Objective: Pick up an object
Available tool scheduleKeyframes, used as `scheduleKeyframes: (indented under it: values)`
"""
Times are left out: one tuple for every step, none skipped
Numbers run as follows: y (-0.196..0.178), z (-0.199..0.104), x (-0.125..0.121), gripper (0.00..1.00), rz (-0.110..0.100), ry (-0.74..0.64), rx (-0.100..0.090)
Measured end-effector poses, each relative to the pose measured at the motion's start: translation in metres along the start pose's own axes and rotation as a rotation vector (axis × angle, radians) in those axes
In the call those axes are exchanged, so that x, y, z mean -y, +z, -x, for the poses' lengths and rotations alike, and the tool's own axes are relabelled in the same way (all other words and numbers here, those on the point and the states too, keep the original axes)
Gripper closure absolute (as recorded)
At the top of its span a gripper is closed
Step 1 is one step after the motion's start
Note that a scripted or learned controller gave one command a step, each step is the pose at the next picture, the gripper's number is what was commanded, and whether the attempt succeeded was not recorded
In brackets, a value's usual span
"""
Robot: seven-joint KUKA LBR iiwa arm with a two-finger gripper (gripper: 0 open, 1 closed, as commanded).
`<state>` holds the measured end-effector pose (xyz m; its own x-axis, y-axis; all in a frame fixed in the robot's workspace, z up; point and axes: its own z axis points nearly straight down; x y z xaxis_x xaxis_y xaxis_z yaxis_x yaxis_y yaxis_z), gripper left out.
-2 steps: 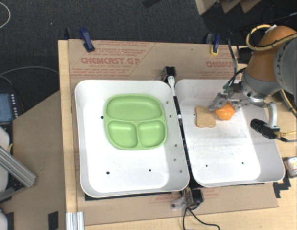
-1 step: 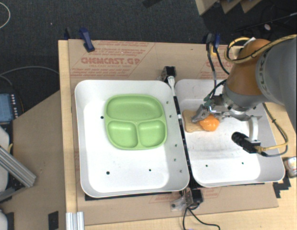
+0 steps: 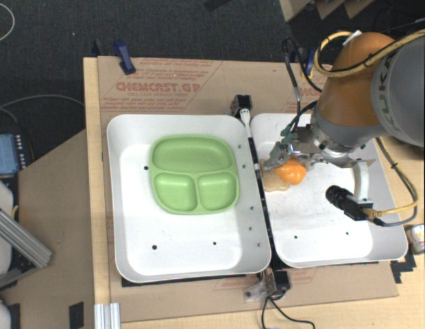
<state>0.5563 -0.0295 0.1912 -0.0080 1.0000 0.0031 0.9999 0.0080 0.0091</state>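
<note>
orange ball under the gripper, grasp not confirmed

orange, round and smooth-looking, the small ball-like object (image 3: 292, 173) lies in the shallow white bin at the right of the frame (image 3: 322, 252). it is close to that bin's left wall, a little above the middle of the picture. a pale flat scrap (image 3: 273, 182) lies against its left side. the grey arm's two-finger gripper (image 3: 295, 155) hangs directly over the ball, so near that its lower end overlaps the ball's top edge in this view.

the step in hand looks to me like the last of the descent, or the closing on the ball. to do it well, the gripper should be centred over the widest part of the ball and come straight down. a round thing squeezed off-centre is likely to squirt out sideways. the bin wall is just to the left, so there is little room on that side, and the scrap could be caught along with the ball. a slow close and a straight lift would suit best.

i cannot tell whether the gripper is released or clenched, because its lower end is a tangle of metal parts against the ball. i cannot tell whether it touches the ball either, so i would not call the ball held.

the green three-compartment plastic plate (image 3: 195, 173) in the white bin at the left (image 3: 130, 252) is well apart and plays no part.
</note>
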Motion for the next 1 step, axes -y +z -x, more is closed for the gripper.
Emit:
scheduleKeyframes:
  values:
    - [0.0070,-0.0639,-0.0295,1.00,-0.005,0.001,0.003]
